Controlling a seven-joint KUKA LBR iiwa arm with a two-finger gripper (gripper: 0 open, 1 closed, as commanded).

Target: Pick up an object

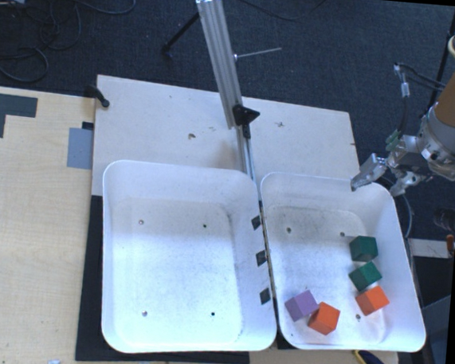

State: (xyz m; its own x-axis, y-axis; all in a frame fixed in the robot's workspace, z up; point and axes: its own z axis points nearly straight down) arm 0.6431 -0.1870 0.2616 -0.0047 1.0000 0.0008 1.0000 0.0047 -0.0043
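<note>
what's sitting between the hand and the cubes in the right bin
Nothing visible. The hand hangs over the right bin's far corner; bare floor lies between it and the nearest dark green cube. The other cubes sit beyond.

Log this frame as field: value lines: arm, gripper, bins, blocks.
arm: reaches in from the view's right, grey with orange band
gripper: above the far right corner of the right bin, nothing between its fingers
left bin: white, shallow
right bin: holds five blocks
blocks: two green blocks, two orange blocks, purple block
cluster: near right part of the right bin
</note>
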